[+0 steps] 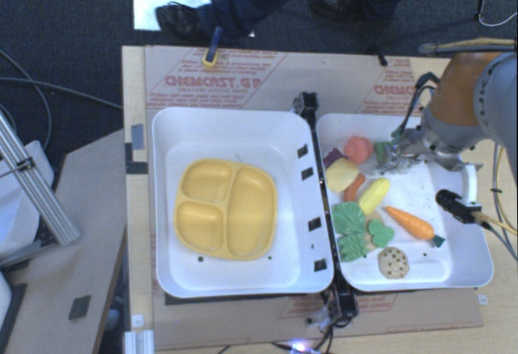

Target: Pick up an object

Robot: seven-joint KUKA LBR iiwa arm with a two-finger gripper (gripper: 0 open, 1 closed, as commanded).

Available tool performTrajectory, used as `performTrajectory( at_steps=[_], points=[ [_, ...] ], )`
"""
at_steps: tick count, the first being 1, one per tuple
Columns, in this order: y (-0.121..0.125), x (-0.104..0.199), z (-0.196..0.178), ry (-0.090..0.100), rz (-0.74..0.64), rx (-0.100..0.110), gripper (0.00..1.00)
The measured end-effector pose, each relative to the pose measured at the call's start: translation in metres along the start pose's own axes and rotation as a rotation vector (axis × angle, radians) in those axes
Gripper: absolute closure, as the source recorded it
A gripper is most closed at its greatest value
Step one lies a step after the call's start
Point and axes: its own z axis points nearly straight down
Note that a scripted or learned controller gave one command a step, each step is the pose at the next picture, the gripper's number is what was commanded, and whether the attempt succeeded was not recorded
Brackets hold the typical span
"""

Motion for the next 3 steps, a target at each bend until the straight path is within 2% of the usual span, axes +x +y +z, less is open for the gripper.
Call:
performTrajectory(
  at_steps=[1,2,3],
  points=[
    [0.053,0.071,-0.010,0.003,-0.010,-0.002,1.00],
    [0.049,-0.011,-0.002,-0.003,0.005,0.000,1.00],
    [0.015,-0.048,0.002,-0.004,0.002,-0.019,1.00]
  ],
)
